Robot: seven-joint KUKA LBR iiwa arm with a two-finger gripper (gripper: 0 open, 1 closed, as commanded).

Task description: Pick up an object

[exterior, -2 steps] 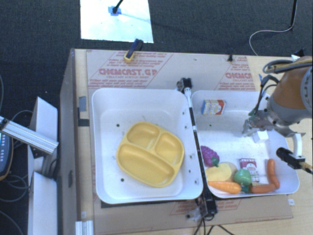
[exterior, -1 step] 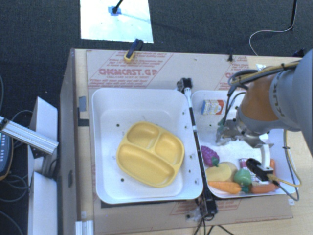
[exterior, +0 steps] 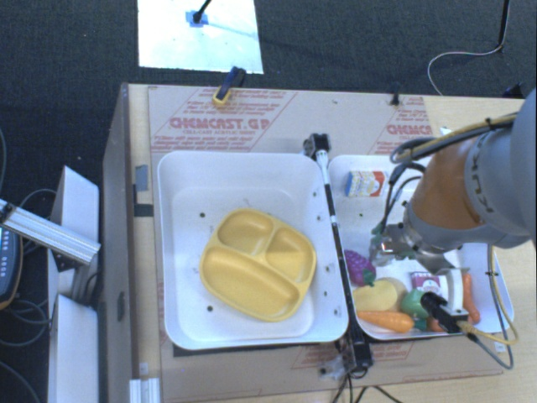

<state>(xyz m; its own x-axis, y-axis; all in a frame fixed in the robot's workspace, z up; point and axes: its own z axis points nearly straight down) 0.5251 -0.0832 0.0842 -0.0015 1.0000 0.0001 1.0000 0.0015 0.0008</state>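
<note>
The right bin (exterior: 352, 168) holds several toy foods. A small white carton with blue and red print (exterior: 365, 183) lies near its far edge. A purple grape bunch (exterior: 359, 267), a pale yellow piece (exterior: 377, 295), an orange carrot (exterior: 387, 320) and a green piece (exterior: 414, 301) crowd the near left corner. The gripper (exterior: 382, 250) hangs low over the bin, just right of the grapes and above the yellow piece. The wrist hides whatever lies under it.
The left bin (exterior: 180, 225) holds a yellow divided plate (exterior: 257, 263). A black rod (exterior: 329, 204) runs along the wall between the bins. A pink and white box (exterior: 425, 281) and an orange stick (exterior: 468, 297) lie under the arm (exterior: 457, 191), which covers the right bin's right half.
</note>
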